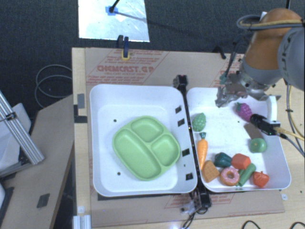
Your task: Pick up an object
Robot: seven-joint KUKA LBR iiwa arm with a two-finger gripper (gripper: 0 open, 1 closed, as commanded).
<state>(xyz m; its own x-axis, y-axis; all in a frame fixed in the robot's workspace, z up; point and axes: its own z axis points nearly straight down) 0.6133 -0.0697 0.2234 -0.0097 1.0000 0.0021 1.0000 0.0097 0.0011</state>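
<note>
The gripper [223, 100] hovered just left of the purple grapes [244, 110], apparently lining up a grasp, though its fingers' spread could not be told.

Vantage: a single fixed camera above the bench [143, 61], looking down at a slant.
Facing: toward the bench's far edge, where dark floor and a pale sheet [113, 13] lie beyond.
Range: medium; the left bin [102, 104] and the right bin [281, 175] both fit whole, side by side, mid-frame.
Arm's entry: the arm [271, 42] comes in from the frame's upper right.
Margins: bench edge and cables at left and bottom.
</note>
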